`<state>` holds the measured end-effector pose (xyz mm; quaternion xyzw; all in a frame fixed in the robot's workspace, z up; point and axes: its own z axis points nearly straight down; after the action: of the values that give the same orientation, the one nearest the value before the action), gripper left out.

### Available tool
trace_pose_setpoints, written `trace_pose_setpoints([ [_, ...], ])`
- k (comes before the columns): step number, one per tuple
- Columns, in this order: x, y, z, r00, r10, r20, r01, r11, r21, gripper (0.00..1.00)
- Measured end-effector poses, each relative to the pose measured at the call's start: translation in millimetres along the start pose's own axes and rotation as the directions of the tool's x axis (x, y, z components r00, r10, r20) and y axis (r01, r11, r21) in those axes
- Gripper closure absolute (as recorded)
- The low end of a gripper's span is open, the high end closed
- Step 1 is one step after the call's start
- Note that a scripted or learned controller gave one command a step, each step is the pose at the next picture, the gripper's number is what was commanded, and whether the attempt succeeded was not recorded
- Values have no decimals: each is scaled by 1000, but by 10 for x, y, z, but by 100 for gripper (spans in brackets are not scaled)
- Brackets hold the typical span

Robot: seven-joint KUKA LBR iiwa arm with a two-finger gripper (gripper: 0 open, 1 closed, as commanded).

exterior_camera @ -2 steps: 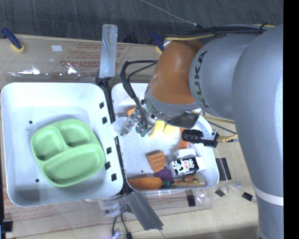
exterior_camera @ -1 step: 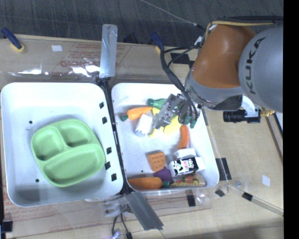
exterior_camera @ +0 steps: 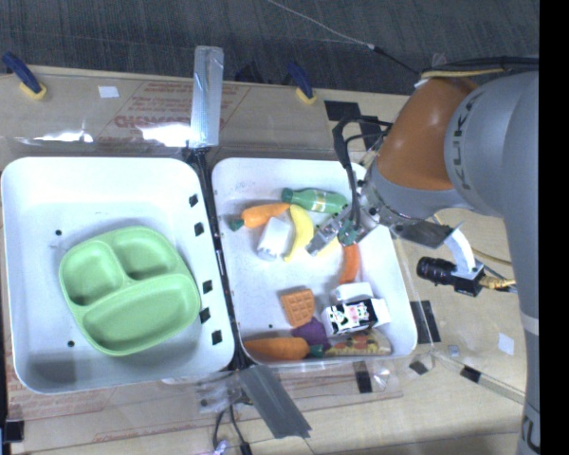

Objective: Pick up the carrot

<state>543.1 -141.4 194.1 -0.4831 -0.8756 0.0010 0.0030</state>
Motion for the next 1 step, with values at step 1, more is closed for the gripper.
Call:
trace_pose_setpoints([
  [1,3,9,-9,1000,-2,1,2,1000,-1,0],
])
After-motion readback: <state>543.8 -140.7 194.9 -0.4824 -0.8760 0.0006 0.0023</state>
